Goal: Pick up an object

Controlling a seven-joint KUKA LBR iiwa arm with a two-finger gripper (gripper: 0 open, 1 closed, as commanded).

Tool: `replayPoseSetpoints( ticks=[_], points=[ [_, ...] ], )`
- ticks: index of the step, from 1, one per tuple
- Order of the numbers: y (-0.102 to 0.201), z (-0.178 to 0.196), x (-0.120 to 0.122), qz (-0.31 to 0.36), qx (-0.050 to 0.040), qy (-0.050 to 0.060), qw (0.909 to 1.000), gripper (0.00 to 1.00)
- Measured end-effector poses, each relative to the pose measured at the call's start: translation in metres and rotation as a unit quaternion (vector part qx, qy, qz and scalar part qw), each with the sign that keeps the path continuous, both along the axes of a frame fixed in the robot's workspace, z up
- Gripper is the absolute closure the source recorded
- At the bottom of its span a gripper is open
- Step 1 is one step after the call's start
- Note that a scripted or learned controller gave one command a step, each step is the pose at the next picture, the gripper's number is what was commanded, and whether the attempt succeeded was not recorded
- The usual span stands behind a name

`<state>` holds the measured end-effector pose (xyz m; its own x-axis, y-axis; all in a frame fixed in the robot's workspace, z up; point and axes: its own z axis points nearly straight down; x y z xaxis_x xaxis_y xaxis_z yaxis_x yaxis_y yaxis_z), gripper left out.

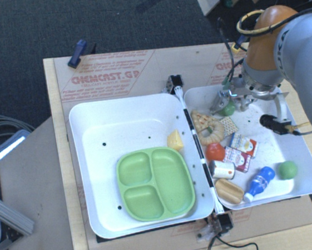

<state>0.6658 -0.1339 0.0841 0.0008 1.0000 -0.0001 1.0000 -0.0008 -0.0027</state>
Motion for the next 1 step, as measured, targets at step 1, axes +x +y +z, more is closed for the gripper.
replayPoseSetpoints(
  ticks=[1],
  points=[
    [0.0003, 0.0116, 0.0013, 0.0, -0.0004, -0.002, 1.0, 1.0]
  ],
)
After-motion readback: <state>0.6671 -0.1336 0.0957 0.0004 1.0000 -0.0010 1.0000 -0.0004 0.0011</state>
